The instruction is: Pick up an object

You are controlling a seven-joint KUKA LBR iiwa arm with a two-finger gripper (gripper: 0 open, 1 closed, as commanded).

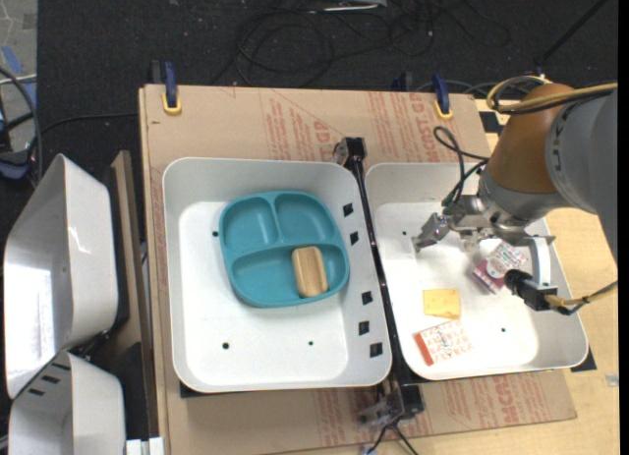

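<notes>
- A small crinkled packet with pink and white print (499, 264) lies in the right white plastic bin (393, 188), just beside the arm's wrist.
- A flat yellow square, perhaps a sponge or a cheese slice (441, 303), rests near it; a red and white printed carton (444, 344) sits below.
- The metal two-finger gripper (428, 234) hangs low over the bin floor, fingers spread and pinching nothing.
- In the left white bin (187, 247), a teal divided plastic tray (256, 247) carries a tan rounded block (309, 271).
</notes>
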